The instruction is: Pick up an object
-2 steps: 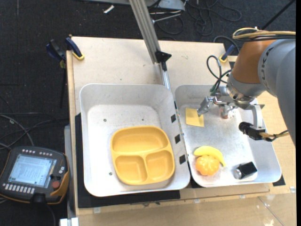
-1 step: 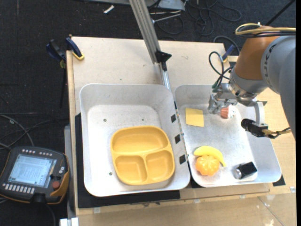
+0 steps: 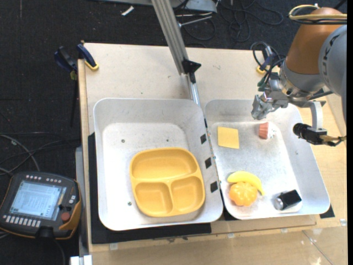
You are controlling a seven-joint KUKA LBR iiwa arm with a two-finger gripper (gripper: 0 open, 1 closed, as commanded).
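1. At the far left, off the counter (image 3: 138, 70), a teach pendant (image 3: 38, 203) lies with its screen lit; it plays no part in the pick.
2. The left bin (image 3: 110, 120) carries a yellow divided tray (image 3: 165, 181), set toward its near right corner. Nothing there is being approached.
3. A slanted metal pole (image 3: 174, 32) runs down to the seam between the two bins.
4. In the right bin (image 3: 309, 164), reading leftward to rightward: a flat yellow square (image 3: 228, 137) near the far left part, a banana (image 3: 245, 179) touching an orange fruit (image 3: 243, 194) at the near edge, a small pink-and-white object (image 3: 264, 130) toward the far side, and a black cylinder-like piece (image 3: 288, 199) at the near right corner.
5. The claw (image 3: 260, 108) hangs over the far part of the right bin, just up and left of the pink-and-white object, apart from it. Nothing shows between its fingers; whether they are spread or pressed together I cannot tell at this angle.
6. Judged step: the approach, before any grasp. The nearest candidate looks to be the pink-and-white object, with the yellow square the next closest.
7. The next move likely calls for a small shift toward the chosen thing, centring over it, descending straight down, then closing. The flat square would be hard to pinch; the small pink piece could slip or tip if taken off-centre.
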